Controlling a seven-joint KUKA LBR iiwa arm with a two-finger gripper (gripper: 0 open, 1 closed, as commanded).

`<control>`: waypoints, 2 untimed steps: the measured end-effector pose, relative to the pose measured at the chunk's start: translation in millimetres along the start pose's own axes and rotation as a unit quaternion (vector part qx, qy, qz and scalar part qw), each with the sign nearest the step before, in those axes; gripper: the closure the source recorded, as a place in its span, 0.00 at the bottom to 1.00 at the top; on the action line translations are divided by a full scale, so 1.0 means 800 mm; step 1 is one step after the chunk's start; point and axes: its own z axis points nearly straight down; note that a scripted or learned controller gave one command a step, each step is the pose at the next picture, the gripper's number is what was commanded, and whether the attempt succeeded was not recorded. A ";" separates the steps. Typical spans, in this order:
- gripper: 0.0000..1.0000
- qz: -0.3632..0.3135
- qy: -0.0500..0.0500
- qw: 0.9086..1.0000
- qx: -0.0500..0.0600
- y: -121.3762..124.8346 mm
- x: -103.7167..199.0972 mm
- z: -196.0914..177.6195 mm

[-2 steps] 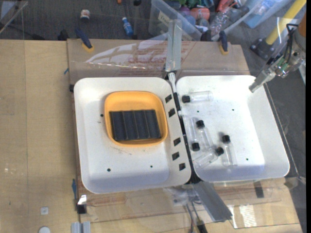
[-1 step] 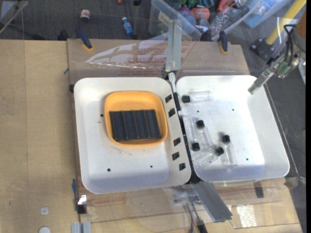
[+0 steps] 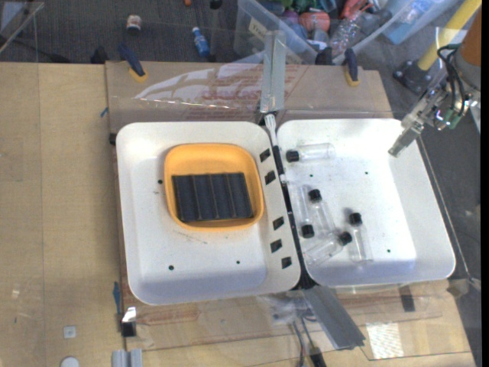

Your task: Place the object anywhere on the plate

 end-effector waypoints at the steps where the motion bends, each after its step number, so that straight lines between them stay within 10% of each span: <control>1: 0.00 0.006 -0.002 1.000 -0.001 -0.014 0.001 -0.020; 2: 0.00 -0.005 -0.001 1.000 0.000 -0.013 -0.001 -0.011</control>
